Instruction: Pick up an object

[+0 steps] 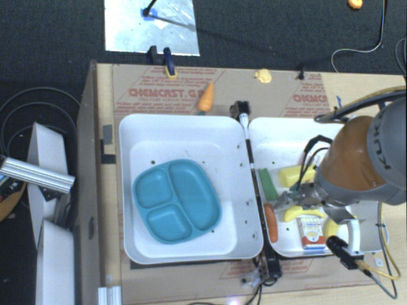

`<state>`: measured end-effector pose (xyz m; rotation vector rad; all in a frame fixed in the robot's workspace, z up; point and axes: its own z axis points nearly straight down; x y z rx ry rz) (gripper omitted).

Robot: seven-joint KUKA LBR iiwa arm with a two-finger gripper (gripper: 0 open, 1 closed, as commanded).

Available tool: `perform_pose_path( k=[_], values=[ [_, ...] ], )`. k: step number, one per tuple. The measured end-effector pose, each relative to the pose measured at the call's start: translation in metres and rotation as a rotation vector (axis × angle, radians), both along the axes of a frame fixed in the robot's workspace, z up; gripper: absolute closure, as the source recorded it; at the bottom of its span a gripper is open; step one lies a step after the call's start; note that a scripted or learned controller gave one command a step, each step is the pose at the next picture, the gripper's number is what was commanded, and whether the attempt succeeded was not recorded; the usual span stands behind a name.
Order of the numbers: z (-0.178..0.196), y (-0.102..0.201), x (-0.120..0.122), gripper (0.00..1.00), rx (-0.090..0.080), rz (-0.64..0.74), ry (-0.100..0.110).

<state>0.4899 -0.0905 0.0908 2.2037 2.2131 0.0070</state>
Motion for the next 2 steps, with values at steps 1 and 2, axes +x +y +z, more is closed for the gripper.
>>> perform_pose_path(
  k=[1, 2],
  values=[
    [-0.005, -0.07, 0.065, 0.0, 0.006, -0.004, 0.008],
    [-0.005, -0.036, 0.155, 0.0, 0.009, 0.006, 0.009]
  ],
)
